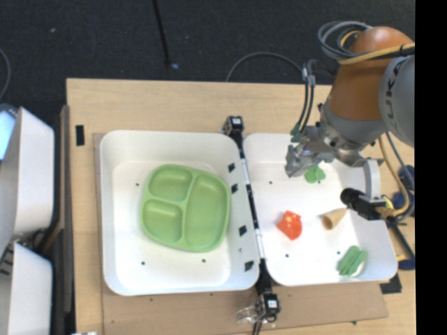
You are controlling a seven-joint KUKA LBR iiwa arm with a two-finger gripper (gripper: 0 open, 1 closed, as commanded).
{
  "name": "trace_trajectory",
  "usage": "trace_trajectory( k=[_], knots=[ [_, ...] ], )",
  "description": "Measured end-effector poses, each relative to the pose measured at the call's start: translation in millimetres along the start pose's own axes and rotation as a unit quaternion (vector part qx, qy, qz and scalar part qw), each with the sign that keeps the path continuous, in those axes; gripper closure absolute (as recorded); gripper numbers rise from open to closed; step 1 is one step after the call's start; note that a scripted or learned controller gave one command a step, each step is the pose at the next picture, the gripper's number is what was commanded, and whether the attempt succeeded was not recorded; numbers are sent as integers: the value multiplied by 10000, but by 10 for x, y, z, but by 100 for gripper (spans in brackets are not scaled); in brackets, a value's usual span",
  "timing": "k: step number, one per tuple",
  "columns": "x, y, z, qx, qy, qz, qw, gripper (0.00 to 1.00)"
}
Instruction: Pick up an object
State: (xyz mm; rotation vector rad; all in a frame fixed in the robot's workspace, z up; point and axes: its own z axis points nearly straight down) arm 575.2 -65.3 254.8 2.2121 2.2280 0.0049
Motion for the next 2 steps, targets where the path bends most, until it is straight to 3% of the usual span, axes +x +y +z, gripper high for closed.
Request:
trace_trajectory(
  k=[2],
  knots=[
    [992,215,151,13,-1,1,10000,100]
  ],
)
